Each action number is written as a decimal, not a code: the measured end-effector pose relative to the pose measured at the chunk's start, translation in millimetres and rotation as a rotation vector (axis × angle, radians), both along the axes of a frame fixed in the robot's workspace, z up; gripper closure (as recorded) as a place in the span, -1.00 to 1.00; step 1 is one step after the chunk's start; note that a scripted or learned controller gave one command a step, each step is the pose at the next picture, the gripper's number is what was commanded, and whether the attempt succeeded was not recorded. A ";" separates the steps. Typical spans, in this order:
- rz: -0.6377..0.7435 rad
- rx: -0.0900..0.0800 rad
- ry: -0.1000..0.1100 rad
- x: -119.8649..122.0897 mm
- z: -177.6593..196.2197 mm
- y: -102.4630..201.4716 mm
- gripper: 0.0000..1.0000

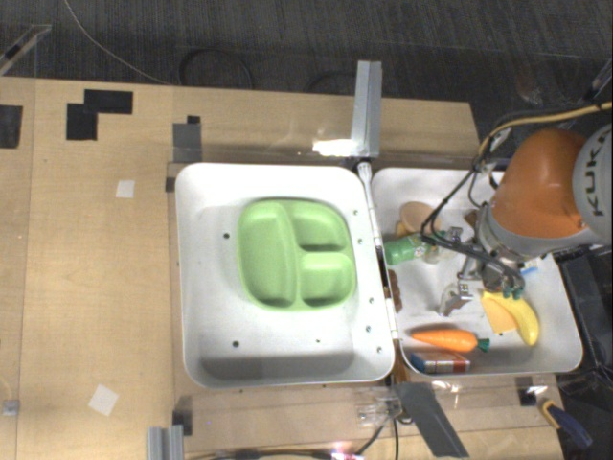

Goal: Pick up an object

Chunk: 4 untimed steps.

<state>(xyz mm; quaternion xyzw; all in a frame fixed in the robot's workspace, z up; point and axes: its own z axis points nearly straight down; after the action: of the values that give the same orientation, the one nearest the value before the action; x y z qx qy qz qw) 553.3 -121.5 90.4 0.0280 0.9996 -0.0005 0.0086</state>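
One carrot lying crosswise, claw just above

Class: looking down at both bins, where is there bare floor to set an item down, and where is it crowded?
Left bin: bare white floor rings the green tray, widest below it. Right bin: crowded by the gripper, banana, carrot and green bottle.

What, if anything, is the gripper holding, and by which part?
Nothing shows between the fingers: the gripper hangs over bare bin floor beside the banana, above the carrot.

The grey arm reaches in from the right, tool lowered.
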 end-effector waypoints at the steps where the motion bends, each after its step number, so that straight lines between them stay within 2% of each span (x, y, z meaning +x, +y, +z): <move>1: 0.165 -0.006 -0.001 -39.0 0.2 -53.9 -1.00; 2: 0.303 -0.007 -0.002 -27.7 0.8 3.5 -1.00; 3: 0.325 -0.007 0.002 59.1 41.0 -58.0 -1.00; 4: 0.298 -0.005 0.003 19.8 -1.2 -65.1 -1.00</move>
<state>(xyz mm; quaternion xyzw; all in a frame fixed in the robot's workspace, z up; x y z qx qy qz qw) 573.2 -186.6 89.2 -0.1210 0.9926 -0.0019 0.0070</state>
